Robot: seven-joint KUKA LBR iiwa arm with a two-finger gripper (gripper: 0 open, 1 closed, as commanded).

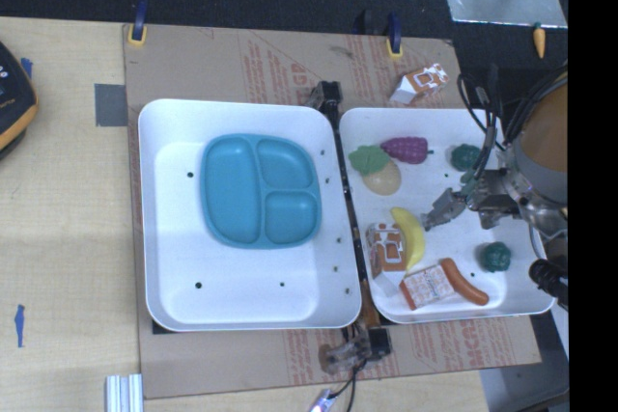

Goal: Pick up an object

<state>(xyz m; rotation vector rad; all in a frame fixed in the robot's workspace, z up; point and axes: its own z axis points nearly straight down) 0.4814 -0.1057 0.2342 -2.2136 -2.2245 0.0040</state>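
Observation:
The right bin holds several toy foods: a green leafy piece, purple grapes, a pale yellow fruit, a banana, a brown and white carton, a red and white packet, a sausage and two dark green pieces. My gripper hangs over the middle of this bin, just right of the banana, and I see nothing held in it.
The left bin carries a blue divided plate. A small orange and white carton lies on the cardboard behind the right bin. The arm's cables hang over the right bin's far corner.

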